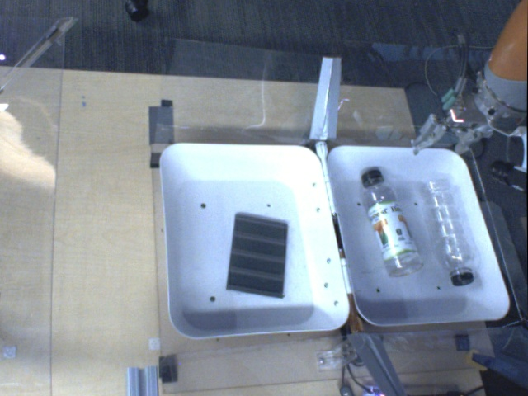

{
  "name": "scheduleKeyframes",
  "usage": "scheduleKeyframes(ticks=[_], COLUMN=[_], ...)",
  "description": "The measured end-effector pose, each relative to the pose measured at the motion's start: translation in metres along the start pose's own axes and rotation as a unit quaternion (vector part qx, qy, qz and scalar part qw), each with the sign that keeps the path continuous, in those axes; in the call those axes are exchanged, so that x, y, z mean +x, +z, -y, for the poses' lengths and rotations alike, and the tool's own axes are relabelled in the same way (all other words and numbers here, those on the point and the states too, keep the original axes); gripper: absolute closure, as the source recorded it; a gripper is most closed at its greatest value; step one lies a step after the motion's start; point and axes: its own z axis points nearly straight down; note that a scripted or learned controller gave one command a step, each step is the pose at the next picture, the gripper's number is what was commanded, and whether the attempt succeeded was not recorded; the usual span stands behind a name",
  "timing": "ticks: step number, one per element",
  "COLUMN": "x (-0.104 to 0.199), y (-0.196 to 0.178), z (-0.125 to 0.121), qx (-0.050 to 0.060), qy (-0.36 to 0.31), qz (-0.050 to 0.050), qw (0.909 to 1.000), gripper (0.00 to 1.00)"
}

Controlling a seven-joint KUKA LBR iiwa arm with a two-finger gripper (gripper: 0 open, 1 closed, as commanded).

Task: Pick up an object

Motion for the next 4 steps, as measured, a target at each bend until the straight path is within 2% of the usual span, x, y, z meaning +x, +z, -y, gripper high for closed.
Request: scheduleKeyframes(ticks=[1, 2, 3, 4], x=[0.036, 0.033, 0.069, 0.068], y=[-0.004, 0.11, 0.147, 0.138], z=[0.044, 0.045, 0.055, 0.12], qx=[-0.001, -0.002, -0.003, -0.023], qy=[-0.014, -0.091, -0.097, -0.162], qz=[0.0, 0.0, 0.0, 0.008], qw=[0.9999, 0.9958, 0.9953, 0.9864], gripper=[0.0, 0.0, 0.0, 0.0])
